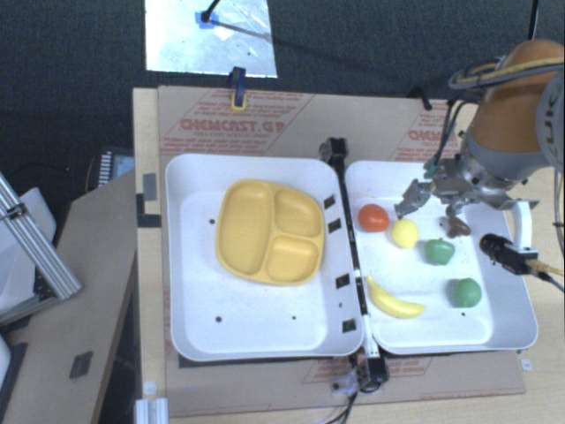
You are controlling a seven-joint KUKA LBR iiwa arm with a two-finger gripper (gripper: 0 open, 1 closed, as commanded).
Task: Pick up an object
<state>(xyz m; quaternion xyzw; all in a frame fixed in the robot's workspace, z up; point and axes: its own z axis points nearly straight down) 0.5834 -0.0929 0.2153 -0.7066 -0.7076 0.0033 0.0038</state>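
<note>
While the arm [516,104] reaches in from the right, nothing is lifted yet; all the fruit lies on the floor of the right bin [508,329].

Nearest the camera: banana [395,300] by the divider, lying on its side, curved. Green ball [464,291] to its right, well apart from it. One row back: green pepper [438,252], then lemon [404,233], then tomato [373,218], which is just beside the lemon, possibly touching. Left bin [190,325] holds a yellow tray [268,231] with three compartments, no fruit in it.

Gripper [437,208] hangs over the far part of the right bin, above and between lemon and pepper. Fingers are spread apart, with nothing between them.

Judgement: likely target is the lemon or the pepper, as they sit closest under the fingers. These look like toy plastic fruit, so probably light, stiff and smooth, liable to roll or squirt out under an off-centre pinch. Take the lemon across its short width at the middle. The tomato crowds one side, so a finger may nudge it. The banana would be best taken across its mid-body.

Farthest: cardboard sheet [265,122] on the tabletop [106,237], behind the bins.
</note>
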